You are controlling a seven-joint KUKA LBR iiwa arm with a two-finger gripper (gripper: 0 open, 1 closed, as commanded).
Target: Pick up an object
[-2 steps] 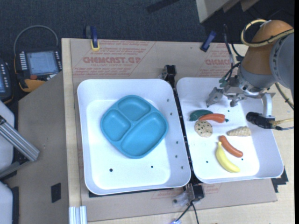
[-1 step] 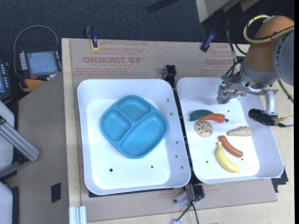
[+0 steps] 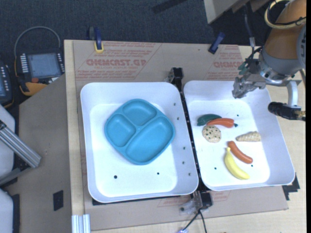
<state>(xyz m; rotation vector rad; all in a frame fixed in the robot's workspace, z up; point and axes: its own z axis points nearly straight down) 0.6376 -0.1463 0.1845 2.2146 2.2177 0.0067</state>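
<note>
At the near edge of the right bin (image 3: 277,144) a banana (image 3: 235,166) is seen, lying at a slant on the white floor. Just above it, and touching or nearly touching its upper end, a sausage (image 3: 240,152) is laid — red-orange, angled down to the right. To the right of that, a pale cone-shaped piece (image 3: 249,137) is found, pointed toward the left. A round cookie (image 3: 212,133) with dark specks is placed left of the sausage, and directly above it a second sausage (image 3: 221,122) is set almost level, its left end overlapping a dark green item (image 3: 208,118) whose kind cannot be told.

In the left bin (image 3: 97,178) a blue plate (image 3: 139,130) with three compartments is seated near the middle, turned at an angle to the bin walls. The two bins are held side by side on a cardboard-covered surface (image 3: 146,62), with red print visible on the far part.

At the far right corner of the right bin the gripper (image 3: 241,90) is poised above the bin floor, well apart from all six items. Nothing is seen between the fingers, but whether they are spread or closed cannot be told — they are small and dark against the arm. Behind it the orange band (image 3: 286,38) of the arm is visible.
</note>
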